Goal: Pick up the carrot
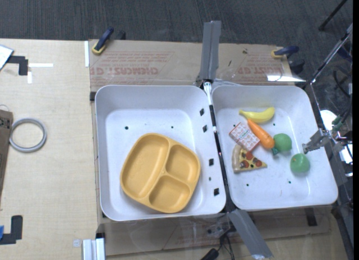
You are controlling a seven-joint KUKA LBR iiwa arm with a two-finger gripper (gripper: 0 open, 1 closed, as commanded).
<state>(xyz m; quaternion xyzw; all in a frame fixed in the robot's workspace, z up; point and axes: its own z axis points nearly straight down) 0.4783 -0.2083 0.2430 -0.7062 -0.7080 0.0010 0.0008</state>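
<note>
The carrot is orange and lies at a slant in the right bin, its thick end toward the lower right. Its upper tip sits just below a yellow banana. A pink patterned block touches its left side, and a green ball rests against its lower right end.
A pizza slice toy lies below the carrot, and a second green ball is near the bin's right wall. A small metal piece sticks in over the right rim. The left bin holds a yellow divided plate. A tape roll lies on the bench at far left.
</note>
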